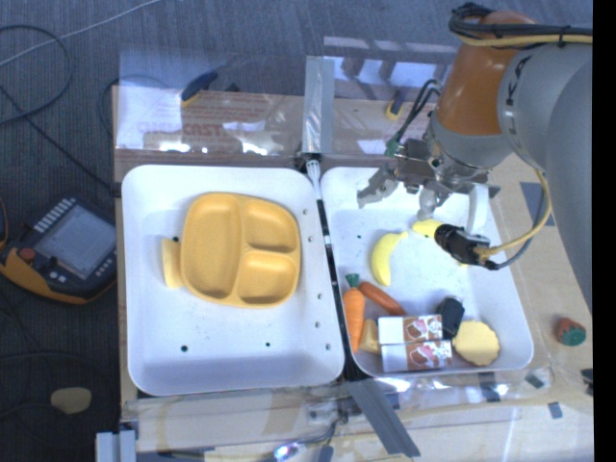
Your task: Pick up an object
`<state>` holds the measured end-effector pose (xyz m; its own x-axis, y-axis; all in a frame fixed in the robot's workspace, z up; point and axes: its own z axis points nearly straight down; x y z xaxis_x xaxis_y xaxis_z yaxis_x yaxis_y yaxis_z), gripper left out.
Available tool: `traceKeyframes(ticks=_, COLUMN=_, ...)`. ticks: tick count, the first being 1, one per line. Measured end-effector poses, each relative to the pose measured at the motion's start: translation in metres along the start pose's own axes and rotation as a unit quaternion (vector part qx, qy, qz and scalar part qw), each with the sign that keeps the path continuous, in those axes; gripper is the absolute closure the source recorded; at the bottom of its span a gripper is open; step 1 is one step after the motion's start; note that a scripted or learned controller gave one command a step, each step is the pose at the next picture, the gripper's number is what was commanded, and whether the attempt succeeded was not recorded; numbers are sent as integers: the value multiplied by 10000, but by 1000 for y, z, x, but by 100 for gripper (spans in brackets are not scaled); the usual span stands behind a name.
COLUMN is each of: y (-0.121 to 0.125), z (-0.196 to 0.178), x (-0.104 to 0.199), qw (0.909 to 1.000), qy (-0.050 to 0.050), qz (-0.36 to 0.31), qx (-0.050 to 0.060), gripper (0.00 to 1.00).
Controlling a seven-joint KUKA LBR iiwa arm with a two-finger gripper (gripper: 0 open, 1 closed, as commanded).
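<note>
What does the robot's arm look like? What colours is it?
The thick, rounded grey robot arm wears a shiny orange band above its wrist. Over the top of the band loop thin black cables. At the arm's end sits a small grey metal two-finger gripper.

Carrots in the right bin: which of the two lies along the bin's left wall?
The paler orange carrot, lying straight beside that wall; the darker red carrot lies slanted, further to the right.

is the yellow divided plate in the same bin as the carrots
No, the yellow divided plate lies in the bin on the view's left, while the carrots lie in the other bin.
</note>
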<state>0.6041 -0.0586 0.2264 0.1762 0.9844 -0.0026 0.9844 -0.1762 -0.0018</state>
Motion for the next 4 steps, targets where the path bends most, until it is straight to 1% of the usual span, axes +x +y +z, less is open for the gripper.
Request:
traceKeyframes(ticks=1, y=-43, z=134, x=-55, qw=9984, qy=15, qz=556, qx=-24, gripper=0)
traceKeyframes(ticks=2, y=-64, z=137, x=-84, qw=9862, qy=42, qz=1652, qx=-74, gripper=0)
traceKeyframes(ticks=3, y=13, z=138, x=-51, qw=9893, qy=8, qz=1456, qx=-61, gripper=0)
traceKeyframes(ticks=4, y=13, z=128, x=-51, qw=9894, qy=-4, qz=1451, qx=-55, gripper=100)
